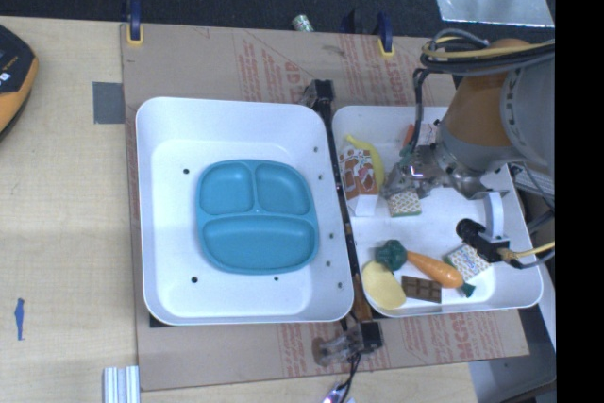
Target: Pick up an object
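- The grey arm with its orange band reaches in from the right over the right-hand shallow white bin, and its two-finger gripper hangs low in the bin's upper middle
- Just beneath and touching the gripper's tip, as far as the slant view lets me judge, lies a small pale checked block with a green edge; this is the likeliest thing to be picked, and it sits slightly down-view of the fingertips, not off to a side
- Whether the gripper is apart, together or clamped on that block I cannot tell: the metal parts blur into the block's top
- To the left of the gripper, near it, stands a red-and-white printed carton, long axis running up and down the view, with a yellow banana-shaped toy curving along its upper right edge
- Well below, by the bin's near wall, lie an orange toy carrot with a green top, its long axis running left to right and slightly downward, a pale yellow rounded piece and a brown chocolate-bar piece
- The left-hand white bin holds a blue divided plastic plate, well apart from the gripper
- My judgement: the move turns on a short straight drop or closing onto the checked block, with the carton close enough on the left to be nudged
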